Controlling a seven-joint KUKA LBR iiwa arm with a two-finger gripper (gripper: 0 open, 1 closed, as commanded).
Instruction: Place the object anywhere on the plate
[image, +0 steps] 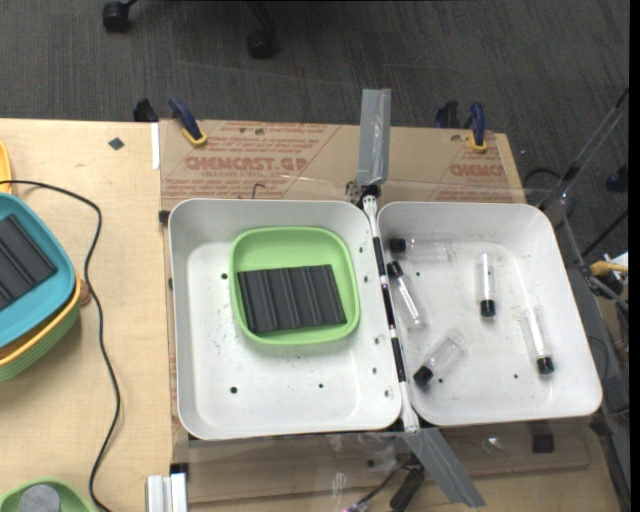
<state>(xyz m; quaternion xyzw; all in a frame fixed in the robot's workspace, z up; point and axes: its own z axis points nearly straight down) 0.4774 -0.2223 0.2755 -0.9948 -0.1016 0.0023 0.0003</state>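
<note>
A green square plate (294, 246) lies in the left white bin (200, 330), toward its upper middle. A dark ribbed rectangular pad (293, 298) lies flat on the plate. In the right white bin (570, 390) lie several clear plastic tubes with black caps: one near the centre divider (401, 292), one short one lower down (438, 358), one upright in the picture (485, 283) and one at the right (534, 340).
A brown cardboard sheet (300, 160) lies under the bins, clamped at the back by blue and yellow clamps (187, 121). Stacked teal and yellow plates (40, 300) sit at the far left on the wooden bench, with a black cable (100, 300) running past.
</note>
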